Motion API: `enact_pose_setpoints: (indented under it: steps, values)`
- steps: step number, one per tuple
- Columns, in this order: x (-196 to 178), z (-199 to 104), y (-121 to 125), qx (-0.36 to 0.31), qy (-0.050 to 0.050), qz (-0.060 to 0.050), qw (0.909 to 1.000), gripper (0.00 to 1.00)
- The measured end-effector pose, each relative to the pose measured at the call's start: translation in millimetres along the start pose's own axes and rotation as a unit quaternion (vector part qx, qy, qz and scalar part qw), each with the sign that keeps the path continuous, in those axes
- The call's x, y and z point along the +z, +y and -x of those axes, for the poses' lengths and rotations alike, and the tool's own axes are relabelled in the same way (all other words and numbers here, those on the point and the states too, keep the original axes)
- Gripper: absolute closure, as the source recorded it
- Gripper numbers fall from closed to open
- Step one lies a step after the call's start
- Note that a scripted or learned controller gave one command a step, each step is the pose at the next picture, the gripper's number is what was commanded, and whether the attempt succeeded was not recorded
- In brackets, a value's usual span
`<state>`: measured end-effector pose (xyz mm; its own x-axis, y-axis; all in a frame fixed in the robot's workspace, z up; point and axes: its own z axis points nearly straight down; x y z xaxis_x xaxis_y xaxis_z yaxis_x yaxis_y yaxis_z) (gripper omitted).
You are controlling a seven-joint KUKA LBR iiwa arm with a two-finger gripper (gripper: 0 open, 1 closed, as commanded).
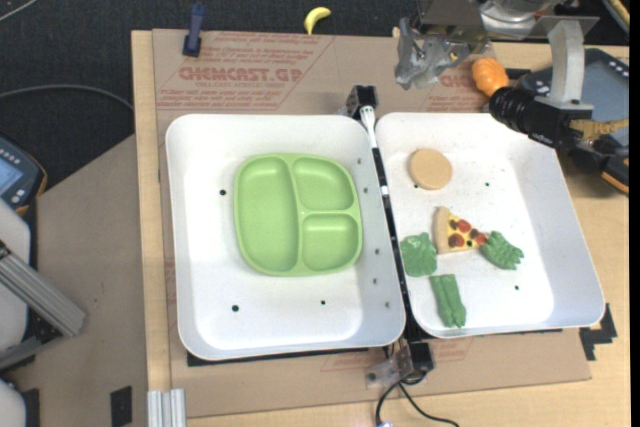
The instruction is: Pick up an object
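Note:
The right bin [560, 215] holds a round tan cookie [431, 168], a pizza slice [456, 232], a green leafy piece [419, 255], another green leafy piece [501, 250] and a long green pod [449, 300]. A green divided plate [298, 213] lies in the left bin [195, 215]. My gripper [425, 67] hangs raised over the brown board just behind the right bin's far left corner, well back from the cookie. Nothing shows in it.
An orange object [490, 75] lies behind the right bin, beside the gripper. A small yellow banana [317, 17] and a blue clip [193, 30] rest at the board's far edge. A black-and-white strip [376, 165] runs between the bins.

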<state>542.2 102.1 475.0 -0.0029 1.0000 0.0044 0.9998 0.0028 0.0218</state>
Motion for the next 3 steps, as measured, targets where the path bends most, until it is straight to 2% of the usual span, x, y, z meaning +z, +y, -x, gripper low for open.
enact_pose_setpoints:
  steps: [1,2,3]
  values:
    - [-53.5,51.2,7.7,0.004,-0.003,-0.006,1.0000,1.00]
    - [66.0,42.1,-23.0,0.002,-0.003,-0.018,0.9998,1.00]
    - [185.8,-25.6,-56.0,-0.002,-0.003,-0.019,0.9998,1.00]
